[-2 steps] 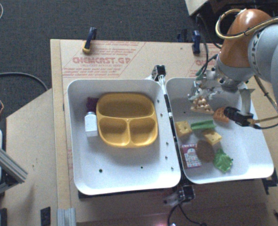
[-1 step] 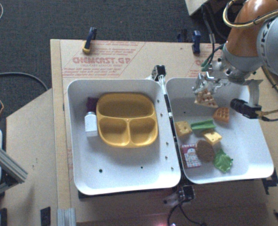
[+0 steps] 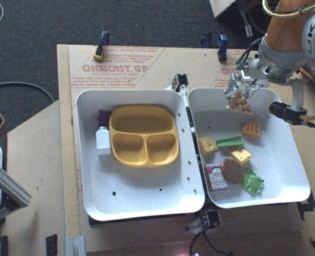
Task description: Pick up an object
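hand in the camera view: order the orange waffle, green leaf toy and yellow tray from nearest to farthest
From the hand in the camera view:
1. orange waffle, right bin, just below it
2. green leaf toy, right bin's near corner
3. yellow tray, left bin

Purple item (image 3: pixel 104 115) half hidden behind tray (image 3: pixel 143 135); arm (image 3: pixel 293 25) cut off top-right.

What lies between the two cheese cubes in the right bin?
In the camera view, a green piece lies between the left cube and the right cube, slanting across the gap above the round cookie.
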You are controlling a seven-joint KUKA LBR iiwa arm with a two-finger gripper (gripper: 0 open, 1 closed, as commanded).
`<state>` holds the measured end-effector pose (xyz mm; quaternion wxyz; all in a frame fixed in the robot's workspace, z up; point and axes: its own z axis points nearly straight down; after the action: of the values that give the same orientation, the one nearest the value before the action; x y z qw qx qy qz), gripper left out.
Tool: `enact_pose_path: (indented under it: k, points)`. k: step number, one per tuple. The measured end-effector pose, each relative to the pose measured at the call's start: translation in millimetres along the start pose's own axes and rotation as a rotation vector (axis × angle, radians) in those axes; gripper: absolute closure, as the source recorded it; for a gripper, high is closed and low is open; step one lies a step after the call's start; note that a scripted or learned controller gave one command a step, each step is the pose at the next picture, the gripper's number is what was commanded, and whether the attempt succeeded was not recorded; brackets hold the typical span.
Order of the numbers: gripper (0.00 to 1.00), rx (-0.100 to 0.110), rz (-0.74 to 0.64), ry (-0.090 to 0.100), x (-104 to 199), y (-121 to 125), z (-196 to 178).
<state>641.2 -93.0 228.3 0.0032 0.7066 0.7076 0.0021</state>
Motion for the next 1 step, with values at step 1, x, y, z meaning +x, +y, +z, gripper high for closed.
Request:
enact_pose_path:
  k: [1]
  points:
    - [1.0, 0.011, -0.002, 0.004, 38.7, -35.4, -7.6]
